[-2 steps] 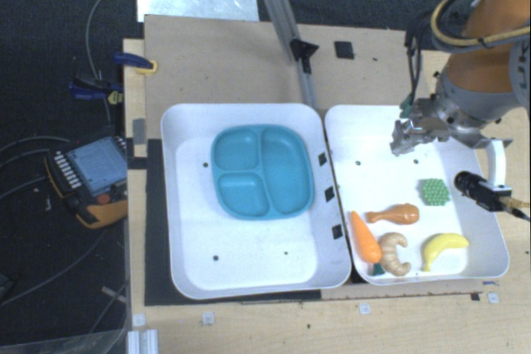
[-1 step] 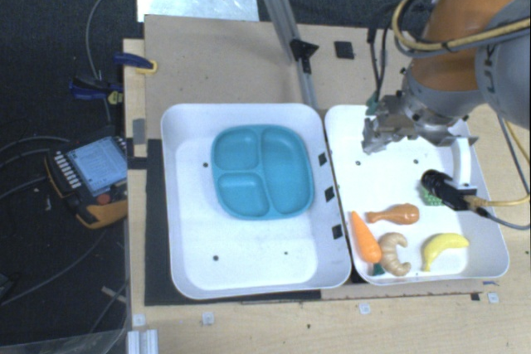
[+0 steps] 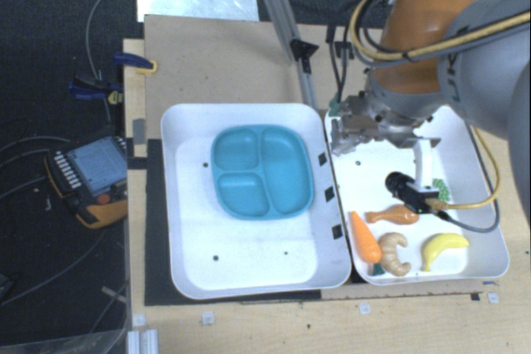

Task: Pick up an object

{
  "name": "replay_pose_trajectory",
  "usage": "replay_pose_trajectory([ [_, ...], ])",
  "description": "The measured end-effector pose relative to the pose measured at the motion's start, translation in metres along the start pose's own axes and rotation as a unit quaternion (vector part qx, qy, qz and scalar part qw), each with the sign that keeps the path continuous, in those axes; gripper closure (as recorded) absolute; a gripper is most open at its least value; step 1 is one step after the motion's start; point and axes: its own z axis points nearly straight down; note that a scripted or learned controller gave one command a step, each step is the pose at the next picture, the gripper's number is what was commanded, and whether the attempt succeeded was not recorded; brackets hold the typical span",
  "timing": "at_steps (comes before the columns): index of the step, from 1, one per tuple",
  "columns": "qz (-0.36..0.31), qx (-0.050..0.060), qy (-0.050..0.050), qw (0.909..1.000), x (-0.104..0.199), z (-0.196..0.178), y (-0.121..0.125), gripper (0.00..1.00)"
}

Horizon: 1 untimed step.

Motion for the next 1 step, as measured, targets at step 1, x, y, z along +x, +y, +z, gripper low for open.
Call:
replay_pose_trajectory([
  [1,0.0,0.001,0.0,1.0,0.0519,-0.0002,-0.0092,1.0],
])
